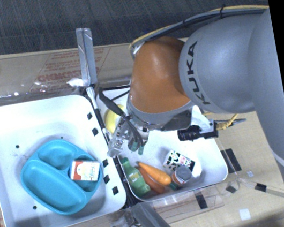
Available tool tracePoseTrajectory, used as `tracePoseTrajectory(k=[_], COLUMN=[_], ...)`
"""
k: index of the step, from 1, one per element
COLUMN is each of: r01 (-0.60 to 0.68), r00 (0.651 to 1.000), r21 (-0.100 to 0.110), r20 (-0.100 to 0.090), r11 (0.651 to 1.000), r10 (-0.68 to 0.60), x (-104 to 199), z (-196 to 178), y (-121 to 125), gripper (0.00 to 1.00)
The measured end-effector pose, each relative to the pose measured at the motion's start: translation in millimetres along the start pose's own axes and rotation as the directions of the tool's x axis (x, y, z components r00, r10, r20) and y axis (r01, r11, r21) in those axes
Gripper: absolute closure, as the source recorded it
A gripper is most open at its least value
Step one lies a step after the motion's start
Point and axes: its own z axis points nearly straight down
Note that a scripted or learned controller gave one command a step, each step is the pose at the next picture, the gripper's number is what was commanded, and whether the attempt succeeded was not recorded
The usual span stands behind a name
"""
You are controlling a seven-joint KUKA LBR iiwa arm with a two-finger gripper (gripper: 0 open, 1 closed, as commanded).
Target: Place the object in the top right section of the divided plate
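Bench bins lie side by side: tool point(127, 141), grip state indiscernible, hangs over right bin point(216, 165); divided plate point(51, 183) sits leftward in left bin point(3, 129).

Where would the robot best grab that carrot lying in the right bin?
Probably across the middle of the carrot, coming straight down from above. It lies flat and slanted, with a green bottle tight against its left and a small can near its right end, so the hand's fingers would fit best astride its narrow width, away from both neighbours.
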Motion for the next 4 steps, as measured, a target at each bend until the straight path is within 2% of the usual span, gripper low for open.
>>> tracePoseTrajectory(k=[1, 2, 3, 4], r01=[0.001, 0.005, 0.005, 0.199], r00=[1.0, 1.0, 1.0, 0.98], r21=[0.0, -0.001, -0.001, -0.002], r20=[0.0, 0.002, 0.002, 0.002], r11=[1.0, 1.0, 1.0, 0.98], r10=[-0.001, -0.005, -0.005, -0.199], x=[0.0, -0.7, -0.7, 7.8], z=[0.0, -10.1, -10.2, -27.4], y=[0.1, 1.3, 1.3, 19.7], gripper=[0.0, 1.0, 0.0, 0.0])
